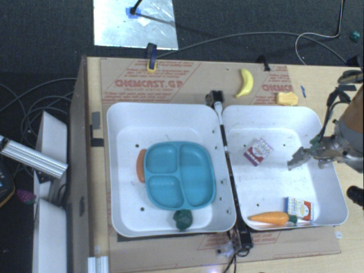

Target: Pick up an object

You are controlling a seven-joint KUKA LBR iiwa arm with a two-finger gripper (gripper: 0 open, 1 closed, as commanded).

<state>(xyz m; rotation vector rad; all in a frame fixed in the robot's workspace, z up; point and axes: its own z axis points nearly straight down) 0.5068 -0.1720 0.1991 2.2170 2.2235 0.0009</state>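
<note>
The gripper hangs over the right bin, near its right wall, with the grey arm reaching in from the right side. Its fingers point to the left and a little downward. From this angle I cannot tell if the fingers are apart or closed, because they appear as one grey tip; nothing is visible between them.

The closest object to the gripper is a small red and white packet. It lies flat on the floor of the right bin, to the left of the gripper tip and apart from it, at about the same height in the view. At the front of the same bin lies a carrot, and just beside its right end there is a small box with red, white and blue print. Both are below the gripper in the view, and not touching it.

In the left bin a blue divided plate takes the middle. An orange piece lies against its left edge, and a dark green object sits at its front edge.

Behind the bins, on the board, there are a banana and a yellow block.
</note>
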